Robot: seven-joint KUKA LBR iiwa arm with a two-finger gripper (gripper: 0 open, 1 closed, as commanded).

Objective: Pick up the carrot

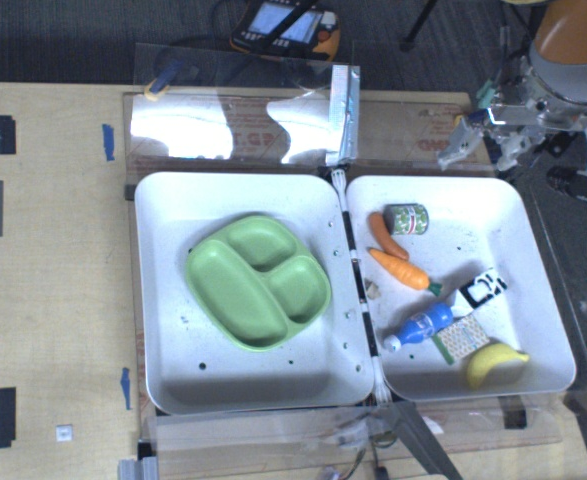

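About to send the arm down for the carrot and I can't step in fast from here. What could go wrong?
1. The carrot lies right by a sausage of similar colour and shape; the gripper might close on that instead.
2. The carrot sits close to the right bin's inner wall, so a finger might hit it.
3. The can and blue bottle are nearby and could get knocked.

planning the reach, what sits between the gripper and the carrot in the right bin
In the camera view, the small green can lies roughly on the line from the gripper to the carrot; the rest is bare white bin floor and the right bin's rim.
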